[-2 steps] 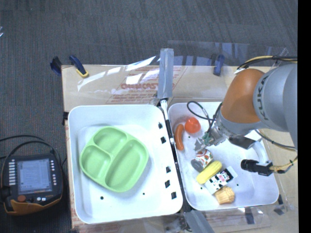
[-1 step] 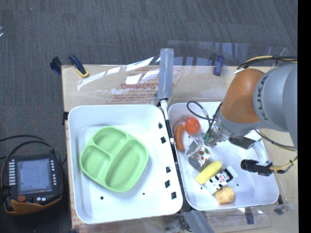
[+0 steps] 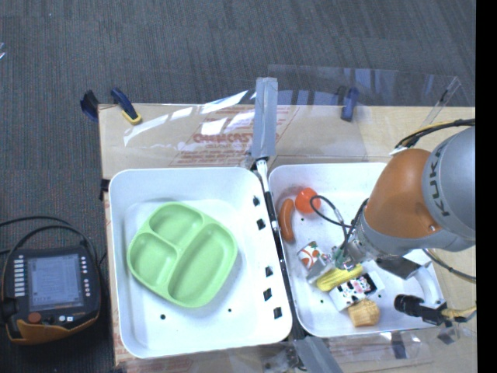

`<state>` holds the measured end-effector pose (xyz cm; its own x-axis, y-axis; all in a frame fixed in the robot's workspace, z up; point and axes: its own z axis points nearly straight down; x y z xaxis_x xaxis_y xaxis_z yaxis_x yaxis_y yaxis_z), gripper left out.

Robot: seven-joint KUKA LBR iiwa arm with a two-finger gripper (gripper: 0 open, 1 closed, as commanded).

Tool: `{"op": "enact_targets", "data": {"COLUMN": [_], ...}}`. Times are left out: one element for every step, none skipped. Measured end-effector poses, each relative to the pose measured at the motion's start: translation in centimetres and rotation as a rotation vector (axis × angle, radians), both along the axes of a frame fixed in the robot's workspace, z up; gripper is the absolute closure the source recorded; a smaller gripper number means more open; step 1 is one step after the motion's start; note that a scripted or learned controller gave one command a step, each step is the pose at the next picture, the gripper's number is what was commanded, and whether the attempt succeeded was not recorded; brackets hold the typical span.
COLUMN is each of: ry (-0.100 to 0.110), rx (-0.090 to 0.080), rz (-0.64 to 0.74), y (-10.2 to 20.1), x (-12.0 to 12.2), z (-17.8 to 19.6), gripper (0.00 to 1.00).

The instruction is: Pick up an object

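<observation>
Toys lie in a loose cluster in the right-hand bin (image 3: 307,325), and the arm (image 3: 419,200) leans in over them from the right. The tool (image 3: 344,256) is low over the middle of that cluster, close above a yellow banana-shaped piece (image 3: 338,277) and just beside a small white and orange toy (image 3: 310,256). From this angle the wrist covers most of the tool, so I cannot tell how it is set, and nothing can be seen held in it.

Near the divider sits an orange sausage-shaped piece (image 3: 286,218) with a round orange ball (image 3: 306,199) beside it. Toward the front of the bin are a white printed card or box (image 3: 358,287) touching the yellow piece, and a tan waffle-textured piece (image 3: 363,312) just below that. The left bin (image 3: 124,200) holds a green divided plate (image 3: 182,252).

My reading is that this is the reach-and-descend step, with the yellow piece the likeliest target. The next move calls for a straight drop onto one item only; the yellow piece and the card lie against each other, so a slightly offset closure could nudge both or catch an edge and slip.
</observation>
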<state>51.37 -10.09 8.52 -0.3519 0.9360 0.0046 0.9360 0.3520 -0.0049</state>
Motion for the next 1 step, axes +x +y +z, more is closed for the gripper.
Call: {"op": "enact_targets", "data": {"ry": [0.003], "rx": [0.001], "rz": [-0.008], "y": [-0.15], "x": [0.00], "z": [0.75], "gripper": [1.00]}}
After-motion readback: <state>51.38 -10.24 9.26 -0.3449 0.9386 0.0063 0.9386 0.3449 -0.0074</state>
